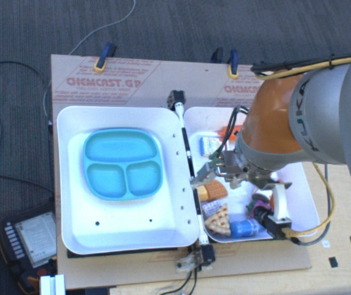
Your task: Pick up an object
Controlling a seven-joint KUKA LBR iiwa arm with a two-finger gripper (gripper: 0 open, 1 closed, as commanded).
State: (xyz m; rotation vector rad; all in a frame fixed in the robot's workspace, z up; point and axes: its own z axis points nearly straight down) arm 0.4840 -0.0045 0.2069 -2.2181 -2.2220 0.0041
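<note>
The grey arm with its orange band leans in over the right-hand shallow white bin (310, 192), which holds the clutter to choose from. The claw (224, 171) hangs low near that bin's left wall; whether it is spread or closed I cannot tell, and nothing shows in its grip. Just below the claw lies a tan, bun-like block (212, 192), long axis running roughly left-right, probably the target. A blue divided plastic plate (123, 163) sits left of that bin.

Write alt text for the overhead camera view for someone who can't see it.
A grey robot arm with an orange band reaches into the right white bin, above small cluttered items. The left white bin holds a blue three-compartment plastic tray.
</note>
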